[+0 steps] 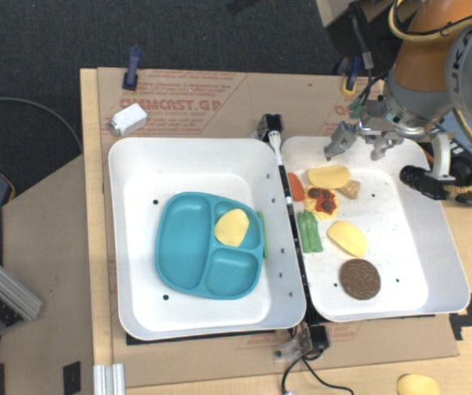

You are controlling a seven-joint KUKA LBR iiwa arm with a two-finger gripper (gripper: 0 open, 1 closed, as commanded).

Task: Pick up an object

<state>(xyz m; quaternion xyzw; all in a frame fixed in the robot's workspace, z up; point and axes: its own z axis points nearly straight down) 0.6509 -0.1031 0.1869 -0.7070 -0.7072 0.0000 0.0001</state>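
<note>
Only readable text: faded red print on the cardboard sheet under the bins, large letters reading roughly "SUNCAST.G", cut off at the left by a small white block and trailing off on the right. Finer red lines above and below it, plus more red print near the right bin's top edge, too small to read.

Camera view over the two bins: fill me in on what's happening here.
The arm's gripper hangs open over the far edge of the right bin, with nothing between its fingers. Below it in that bin lie several toy foods: a yellow piece, a red one, a green strip, another yellow piece and a brown round cookie. The left bin holds a teal divided plate with one yellow item in its upper right compartment. Nothing is picked up yet.
</note>
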